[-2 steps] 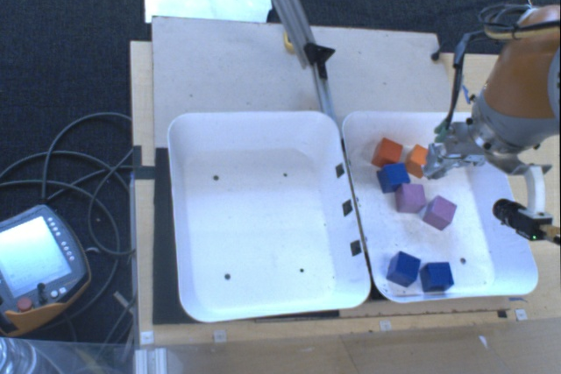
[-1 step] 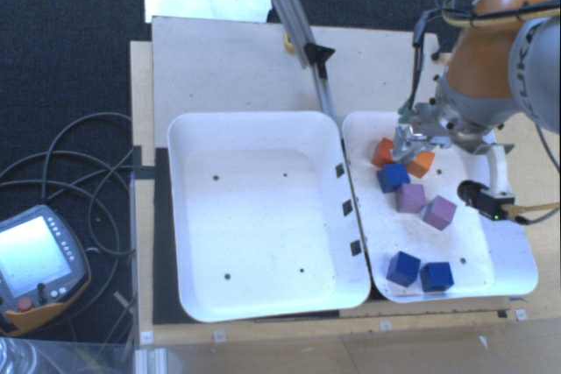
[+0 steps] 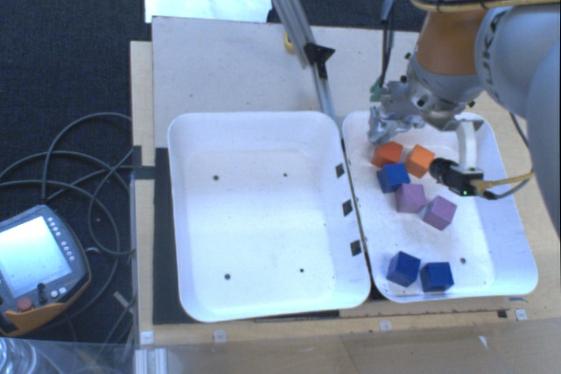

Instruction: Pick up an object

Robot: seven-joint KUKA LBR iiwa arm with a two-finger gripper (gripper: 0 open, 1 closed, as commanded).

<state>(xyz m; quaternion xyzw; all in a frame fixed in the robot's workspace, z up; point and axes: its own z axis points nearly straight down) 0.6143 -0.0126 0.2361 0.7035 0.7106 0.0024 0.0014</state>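
While the left bin (image 3: 263,215) is sitting bare beside it, the gripper (image 3: 383,129) is hanging low in the right bin (image 3: 513,254), its opening impossible to tell, just above the orange blocks (image 3: 387,154), with blue blocks (image 3: 394,177) and purple blocks (image 3: 410,198) lying nearby.

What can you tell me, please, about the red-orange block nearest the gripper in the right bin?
The red-orange block is a small cube with a matte, foam-like look, lying flat near the back of the right bin. The gripper hangs directly above its far edge. An orange block sits just to its right, and a blue block touches its near side.
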